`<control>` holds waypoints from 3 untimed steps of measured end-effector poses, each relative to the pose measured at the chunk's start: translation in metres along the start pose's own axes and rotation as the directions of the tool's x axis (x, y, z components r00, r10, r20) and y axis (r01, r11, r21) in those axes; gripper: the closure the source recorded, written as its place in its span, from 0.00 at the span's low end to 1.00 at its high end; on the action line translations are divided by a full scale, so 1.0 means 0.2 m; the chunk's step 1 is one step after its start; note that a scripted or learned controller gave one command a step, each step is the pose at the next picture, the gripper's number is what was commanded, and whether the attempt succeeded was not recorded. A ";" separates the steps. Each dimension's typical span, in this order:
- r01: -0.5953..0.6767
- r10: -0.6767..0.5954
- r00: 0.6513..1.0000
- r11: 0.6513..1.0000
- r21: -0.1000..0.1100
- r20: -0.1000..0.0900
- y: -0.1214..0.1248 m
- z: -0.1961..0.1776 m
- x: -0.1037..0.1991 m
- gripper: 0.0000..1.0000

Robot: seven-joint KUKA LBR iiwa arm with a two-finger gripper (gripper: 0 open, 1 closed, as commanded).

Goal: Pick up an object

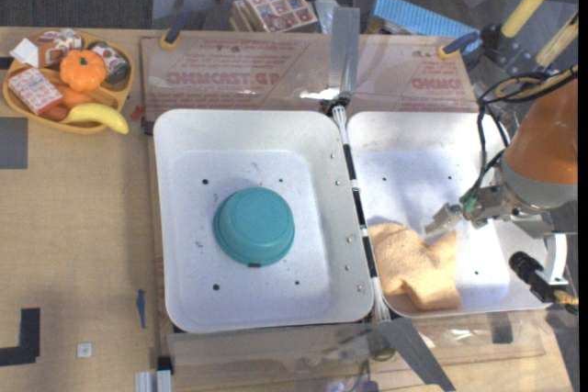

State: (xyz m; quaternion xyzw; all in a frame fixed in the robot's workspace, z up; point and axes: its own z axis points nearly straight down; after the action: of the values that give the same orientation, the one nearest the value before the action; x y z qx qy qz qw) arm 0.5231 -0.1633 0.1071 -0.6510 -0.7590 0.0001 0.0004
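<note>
Camera view from above, slanted: teal bowl upside down in the left bin; tan sponge low in the right bin, against the shared wall; gripper just above the sponge's upper right edge, grip state impossible to tell (too small and blurred), nothing visibly held. Likely risks: a graze along the soft edge instead of a firm hold; sponge pushed against the wall; slippage on lift.

robot lab: white bins on bench, cabled arm.
</note>
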 end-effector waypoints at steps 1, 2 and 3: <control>0.107 -0.107 0.994 0.994 -0.011 0.004 -0.19 0.09 0.08 0.00; 0.101 -0.101 0.995 0.995 -0.016 0.006 -0.19 0.04 0.06 1.00; 0.101 -0.101 0.995 0.995 -0.015 0.006 -0.19 0.04 0.06 0.00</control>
State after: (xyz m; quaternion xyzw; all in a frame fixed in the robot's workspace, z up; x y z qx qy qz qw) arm 0.4835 -0.1572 0.0988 -0.6120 -0.7908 -0.0041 -0.0068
